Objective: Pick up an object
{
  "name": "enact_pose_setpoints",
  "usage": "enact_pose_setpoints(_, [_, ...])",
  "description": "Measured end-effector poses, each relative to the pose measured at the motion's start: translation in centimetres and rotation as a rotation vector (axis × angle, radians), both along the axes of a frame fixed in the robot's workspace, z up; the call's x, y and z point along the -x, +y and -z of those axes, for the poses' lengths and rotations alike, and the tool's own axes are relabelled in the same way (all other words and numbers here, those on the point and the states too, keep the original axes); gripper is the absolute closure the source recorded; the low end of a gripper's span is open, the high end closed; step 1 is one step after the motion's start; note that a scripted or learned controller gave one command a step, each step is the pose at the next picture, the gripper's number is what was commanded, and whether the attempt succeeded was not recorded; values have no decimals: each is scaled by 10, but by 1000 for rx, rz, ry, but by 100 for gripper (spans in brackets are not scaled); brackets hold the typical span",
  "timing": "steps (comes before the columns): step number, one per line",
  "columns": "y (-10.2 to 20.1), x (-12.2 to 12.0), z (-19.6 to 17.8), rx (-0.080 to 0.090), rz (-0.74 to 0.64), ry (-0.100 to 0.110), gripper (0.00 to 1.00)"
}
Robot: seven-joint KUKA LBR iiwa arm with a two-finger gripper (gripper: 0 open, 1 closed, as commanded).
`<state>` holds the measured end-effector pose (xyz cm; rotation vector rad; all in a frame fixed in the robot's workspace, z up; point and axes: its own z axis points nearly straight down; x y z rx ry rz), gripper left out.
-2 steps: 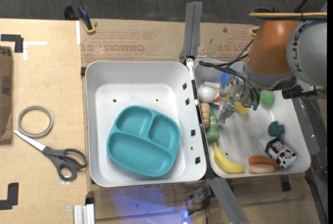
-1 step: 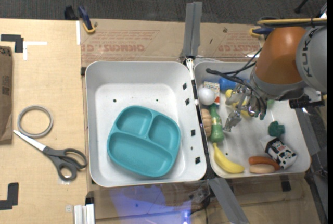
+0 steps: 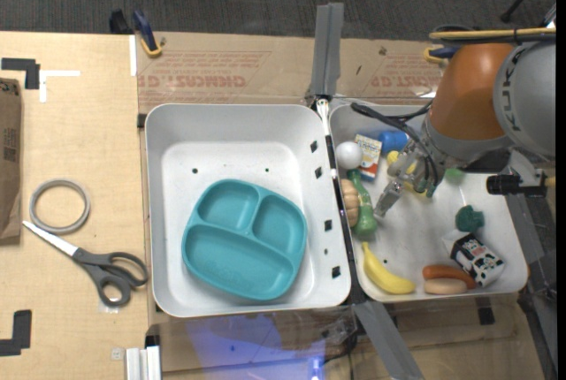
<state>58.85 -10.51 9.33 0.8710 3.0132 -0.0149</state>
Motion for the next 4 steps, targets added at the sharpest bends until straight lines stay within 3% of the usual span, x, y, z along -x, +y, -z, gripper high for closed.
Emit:
enact_pose_setpoints(1, [6,49,-1,-3,213,-6,0])
enact_pose_setpoints(2, [-1,-18,1,-8,133,0,0])
enact_pose_setpoints(3, [1,-44,-1,-4,205,-3,0])
enact_pose_setpoints(4, [2,-45,-11,-4,202,-8,100])
